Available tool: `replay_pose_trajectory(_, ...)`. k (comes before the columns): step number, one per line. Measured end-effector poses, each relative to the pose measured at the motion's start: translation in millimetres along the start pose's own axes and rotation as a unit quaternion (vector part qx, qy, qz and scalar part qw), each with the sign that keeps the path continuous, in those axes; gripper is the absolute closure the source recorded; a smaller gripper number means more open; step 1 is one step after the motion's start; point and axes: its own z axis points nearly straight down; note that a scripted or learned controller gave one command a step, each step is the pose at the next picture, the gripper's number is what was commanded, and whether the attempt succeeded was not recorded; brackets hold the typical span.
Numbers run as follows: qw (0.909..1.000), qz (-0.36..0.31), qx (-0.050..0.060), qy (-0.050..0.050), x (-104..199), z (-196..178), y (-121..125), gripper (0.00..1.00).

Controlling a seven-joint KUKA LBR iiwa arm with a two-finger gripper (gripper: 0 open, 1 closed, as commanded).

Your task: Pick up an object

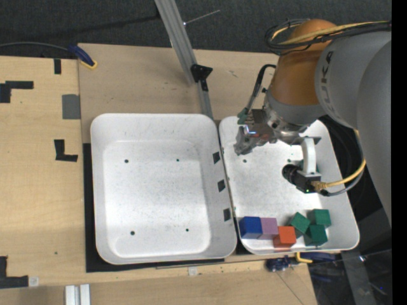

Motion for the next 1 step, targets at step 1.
replay_pose_trajectory(1,1.0000,-0.001,-0.001,0.000,58.2,-0.6,19.3,1.00)
